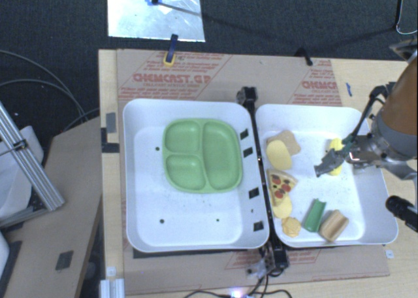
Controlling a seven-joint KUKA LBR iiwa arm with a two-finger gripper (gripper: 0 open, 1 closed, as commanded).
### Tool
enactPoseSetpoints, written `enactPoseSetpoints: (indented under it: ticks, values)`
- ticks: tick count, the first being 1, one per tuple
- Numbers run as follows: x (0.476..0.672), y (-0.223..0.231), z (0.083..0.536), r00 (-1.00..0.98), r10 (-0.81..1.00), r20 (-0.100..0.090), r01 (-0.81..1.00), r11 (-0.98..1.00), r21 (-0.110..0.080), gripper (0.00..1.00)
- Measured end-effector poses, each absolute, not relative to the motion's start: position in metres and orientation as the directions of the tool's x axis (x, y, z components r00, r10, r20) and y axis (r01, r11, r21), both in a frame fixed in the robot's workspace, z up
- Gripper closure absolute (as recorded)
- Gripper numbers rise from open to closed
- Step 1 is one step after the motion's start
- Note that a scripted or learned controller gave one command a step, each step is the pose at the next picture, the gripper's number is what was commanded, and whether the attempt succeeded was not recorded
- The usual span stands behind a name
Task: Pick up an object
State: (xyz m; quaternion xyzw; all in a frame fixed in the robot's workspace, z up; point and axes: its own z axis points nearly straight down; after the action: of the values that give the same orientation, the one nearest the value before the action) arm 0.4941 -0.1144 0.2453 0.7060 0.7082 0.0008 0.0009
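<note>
The right bin (307,115) holds several toy foods. A tan bread slice (287,140) lies beside a yellow round piece (279,154). Below them are a pizza slice (281,184), a pale yellow piece (282,208) and a small yellow piece (290,227). A green cylinder (315,214) lies next to a tan loaf (333,224) near the front. My gripper (330,161) hangs low over the bin's right half, directly over a yellow object (336,146) that it partly hides. I cannot tell whether it touches that object.
The left bin (140,212) holds a green divided plate (200,155). A black hinge strip (256,159) runs between the bins. The arm comes in from the right above the right bin's wall. Cardboard (215,71) lies under both bins.
</note>
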Motion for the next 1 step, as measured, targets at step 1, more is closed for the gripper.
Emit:
enactPoseSetpoints:
  ticks: [1]
  values:
    - [0.5312, -0.0916, 0.083, -0.003, 1.0, 0.001, 1.0, 0.003, 0.012, 0.0]
